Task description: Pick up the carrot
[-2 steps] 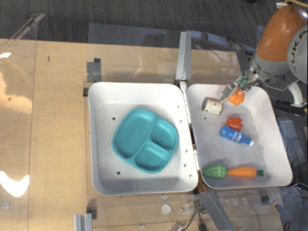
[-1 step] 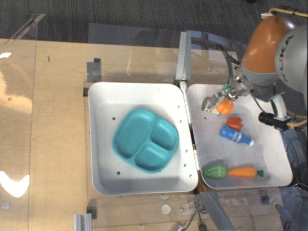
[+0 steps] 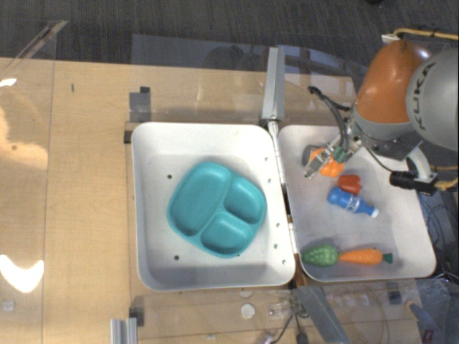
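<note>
2 bins (image 3: 143, 192): 1 teal plate (image 3: 217, 208) left; right, 1 carrot (image 3: 362, 256), 1 bottle (image 3: 351, 203); fingers (image 3: 320, 160) seemingly gripping 1 small orange item (image 3: 330, 168).

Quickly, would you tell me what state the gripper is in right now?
Gripper: over the right bin, by a small orange item; open or closed cannot be told. The carrot lies apart, ungrasped.

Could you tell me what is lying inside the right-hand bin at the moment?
The right bin holds a carrot, a green item, a blue bottle and red and orange pieces partly covered by the gripper.
</note>
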Tool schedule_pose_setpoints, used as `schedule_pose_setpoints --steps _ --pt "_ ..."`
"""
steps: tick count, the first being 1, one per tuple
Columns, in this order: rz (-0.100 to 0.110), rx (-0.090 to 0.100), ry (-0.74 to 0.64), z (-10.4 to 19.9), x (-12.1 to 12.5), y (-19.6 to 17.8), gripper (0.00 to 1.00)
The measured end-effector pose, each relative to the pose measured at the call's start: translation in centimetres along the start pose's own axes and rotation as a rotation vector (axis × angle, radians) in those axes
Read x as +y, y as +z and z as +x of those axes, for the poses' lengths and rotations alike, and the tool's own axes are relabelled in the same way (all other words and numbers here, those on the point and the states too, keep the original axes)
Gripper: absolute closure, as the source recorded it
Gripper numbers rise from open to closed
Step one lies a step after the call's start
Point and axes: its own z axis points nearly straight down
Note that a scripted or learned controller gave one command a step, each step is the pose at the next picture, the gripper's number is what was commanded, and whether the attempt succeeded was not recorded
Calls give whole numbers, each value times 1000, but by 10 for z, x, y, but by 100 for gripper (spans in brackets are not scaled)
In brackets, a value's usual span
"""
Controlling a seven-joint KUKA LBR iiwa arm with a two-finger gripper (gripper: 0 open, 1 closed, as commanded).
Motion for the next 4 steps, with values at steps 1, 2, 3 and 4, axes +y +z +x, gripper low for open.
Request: schedule_pose_setpoints --steps 1,2,3,4 --pt "9 9 206 47 53 -56 100" --pt "8 10 -191 33 -27 35 100" --pt "7 8 -16 41 16 -82 100" --pt "10 11 -7 122 12 -78 100"
